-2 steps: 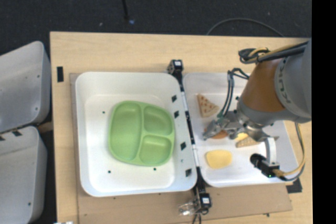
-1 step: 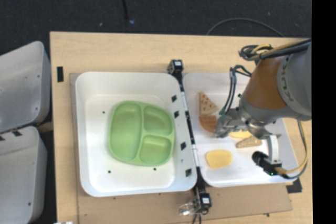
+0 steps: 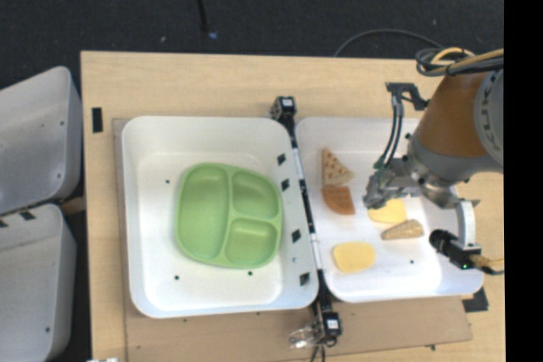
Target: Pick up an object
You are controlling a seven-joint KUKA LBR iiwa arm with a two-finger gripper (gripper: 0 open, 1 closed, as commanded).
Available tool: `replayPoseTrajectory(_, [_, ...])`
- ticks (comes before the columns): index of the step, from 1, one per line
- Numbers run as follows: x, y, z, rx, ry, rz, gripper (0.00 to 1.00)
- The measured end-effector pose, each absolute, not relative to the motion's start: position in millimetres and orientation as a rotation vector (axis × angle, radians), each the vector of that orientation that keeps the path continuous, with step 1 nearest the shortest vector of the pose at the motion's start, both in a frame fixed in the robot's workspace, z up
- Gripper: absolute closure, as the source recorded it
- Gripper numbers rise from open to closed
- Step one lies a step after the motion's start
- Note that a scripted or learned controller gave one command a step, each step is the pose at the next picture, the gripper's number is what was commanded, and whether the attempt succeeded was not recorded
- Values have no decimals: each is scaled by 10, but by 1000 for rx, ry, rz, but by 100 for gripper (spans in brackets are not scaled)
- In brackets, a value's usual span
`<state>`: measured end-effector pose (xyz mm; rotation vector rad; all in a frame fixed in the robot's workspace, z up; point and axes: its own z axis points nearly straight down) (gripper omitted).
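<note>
Your grey two-finger gripper sits low over the pale yellow food piece in the right white bin. Nothing is lifted yet. You cannot tell its grip.

A pale wooden bench with a light plywood top carries two shallow white plastic bins side by side. The left white bin and the right white bin touch along their inner rims near the middle, where small black clips line the seam.
</note>
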<state>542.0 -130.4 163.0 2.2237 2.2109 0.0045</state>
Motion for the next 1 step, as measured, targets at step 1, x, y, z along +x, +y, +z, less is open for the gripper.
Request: replayPoseTrajectory(1, [5435,-1317,2058,2213,2223,5,100])
